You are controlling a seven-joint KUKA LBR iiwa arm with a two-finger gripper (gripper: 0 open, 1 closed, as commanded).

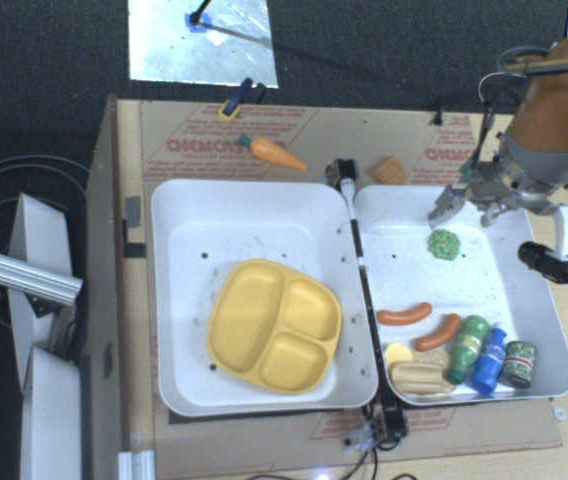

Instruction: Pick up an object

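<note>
two white bins are seen side by side on the bench. the left bin (179, 268) is taken up by a yellow tray (274, 325) with three compartments, set slightly askew toward the near side. in the right bin (544, 318), a green ball (444, 245) is found in the far half, lying alone on the white floor. the gripper (472, 203) is seen at the far edge of that bin, up and to the right of the ball; its jaws are spread apart, and nothing is held between them. the ball is near the left finger but apart from it.

along the near side of the right bin a cluster is laid out: two sausages (404, 315), one nearer the divider and one angled beside it, a hot dog bun (422, 376) in the near corner, then a green bottle (467, 346), a blue bottle (488, 359) and a can (519, 362) packed close together.

beyond the bins, a carrot (272, 152) is seen on the cardboard, and a small brown piece (389, 171) near the divider's far end.
</note>
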